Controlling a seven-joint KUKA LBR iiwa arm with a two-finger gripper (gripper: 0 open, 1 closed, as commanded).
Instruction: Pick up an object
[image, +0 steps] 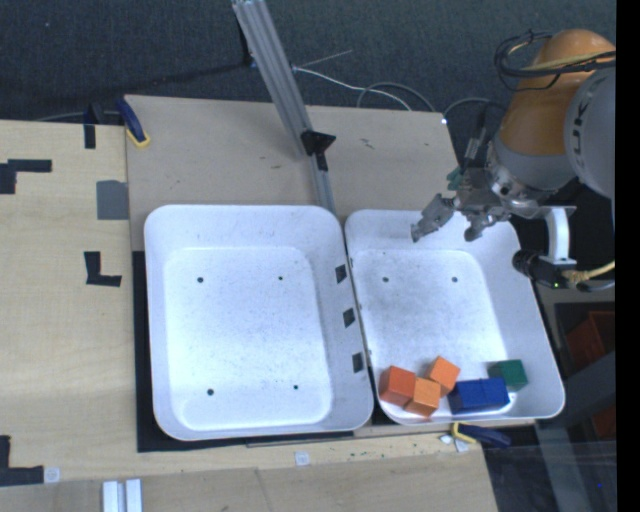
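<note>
Blocks (445, 387) well apart from open, empty jaws.

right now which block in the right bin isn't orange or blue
The green block, at the far right of the cluster, beside the blue block; the three others are orange.

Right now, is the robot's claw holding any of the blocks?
No. The gripper hangs open over the right bin's far edge, holding nothing; the blocks lie at its near end.
</note>
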